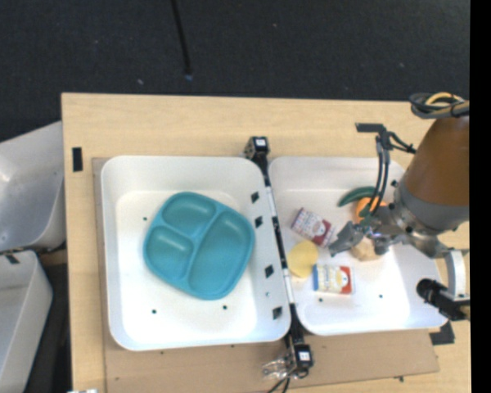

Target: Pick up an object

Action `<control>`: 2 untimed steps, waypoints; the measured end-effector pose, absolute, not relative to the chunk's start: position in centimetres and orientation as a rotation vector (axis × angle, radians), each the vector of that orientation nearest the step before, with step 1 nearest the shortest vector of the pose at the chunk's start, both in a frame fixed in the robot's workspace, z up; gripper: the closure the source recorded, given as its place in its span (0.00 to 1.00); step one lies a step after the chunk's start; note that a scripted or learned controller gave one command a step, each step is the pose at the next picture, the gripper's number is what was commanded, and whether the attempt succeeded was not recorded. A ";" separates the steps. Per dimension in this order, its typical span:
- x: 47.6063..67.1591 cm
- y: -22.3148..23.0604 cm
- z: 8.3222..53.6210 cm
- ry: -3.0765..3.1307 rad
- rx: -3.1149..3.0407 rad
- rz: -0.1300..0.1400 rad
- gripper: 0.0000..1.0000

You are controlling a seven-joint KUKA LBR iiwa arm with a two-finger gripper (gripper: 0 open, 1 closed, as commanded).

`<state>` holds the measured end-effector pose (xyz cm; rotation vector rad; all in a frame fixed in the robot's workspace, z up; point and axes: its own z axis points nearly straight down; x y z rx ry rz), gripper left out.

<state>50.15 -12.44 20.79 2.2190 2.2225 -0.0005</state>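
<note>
- Two shallow white bins are seen side by side on a pale wooden bench [180,125]; the left bin [119,318] and the right bin [393,322] are joined along a middle rim fitted with small black clips.
- A teal divided plate [199,245] with three compartments is laid flat in the middle of the left bin.
- The arm [442,170], grey with an orange band, is reached in from the right over the right bin, with dark cables looped beside it.
- The gripper [349,240] is lowered into the right bin, its dark fingers pointed towards the left; whether they are apart or together cannot be told, as the tips are blurred against the clutter.
- A small maroon and white packet [308,223] is lying just left of the gripper; printing is seen on it but cannot be read.
- A pale yellow round object [303,259] is lying near the middle rim, below the maroon packet.
- A white packet with a red and blue label [333,279] is laid flat just right of the yellow object; its writing is too small to be read.
- A tan lump [364,252] is seen just beside the gripper, and a green and orange item [360,199] is partly hidden behind it.
- No brand name can be made out anywhere.
</note>
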 end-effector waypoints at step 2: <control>49.6 -12.7 9.8 2.222 2.225 -0.004 0.00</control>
